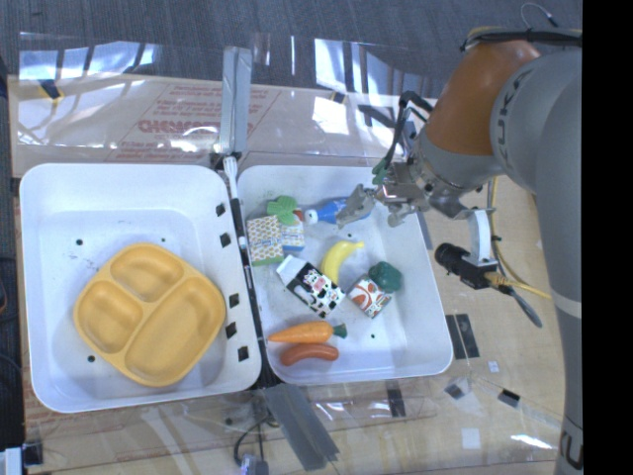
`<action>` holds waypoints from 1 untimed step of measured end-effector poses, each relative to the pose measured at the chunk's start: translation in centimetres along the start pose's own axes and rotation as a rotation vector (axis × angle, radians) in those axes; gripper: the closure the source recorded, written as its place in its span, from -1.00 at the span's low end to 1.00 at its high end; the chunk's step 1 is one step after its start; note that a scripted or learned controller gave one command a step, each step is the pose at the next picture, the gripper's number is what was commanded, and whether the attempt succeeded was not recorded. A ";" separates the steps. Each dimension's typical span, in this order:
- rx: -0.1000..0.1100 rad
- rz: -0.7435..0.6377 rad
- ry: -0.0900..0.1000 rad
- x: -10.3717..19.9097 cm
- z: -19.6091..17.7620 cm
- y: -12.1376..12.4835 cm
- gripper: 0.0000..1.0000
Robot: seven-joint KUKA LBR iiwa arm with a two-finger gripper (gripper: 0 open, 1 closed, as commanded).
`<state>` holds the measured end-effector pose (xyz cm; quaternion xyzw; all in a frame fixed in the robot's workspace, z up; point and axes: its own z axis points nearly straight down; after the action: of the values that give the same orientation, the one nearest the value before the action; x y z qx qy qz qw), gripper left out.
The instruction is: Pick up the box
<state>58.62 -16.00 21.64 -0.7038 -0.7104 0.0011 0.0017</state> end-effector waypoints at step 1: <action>-0.015 0.134 -0.001 -1.4 11.3 6.0 -1.00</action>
<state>64.56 -17.35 10.31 -0.7497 -0.6618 -0.0038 -0.0041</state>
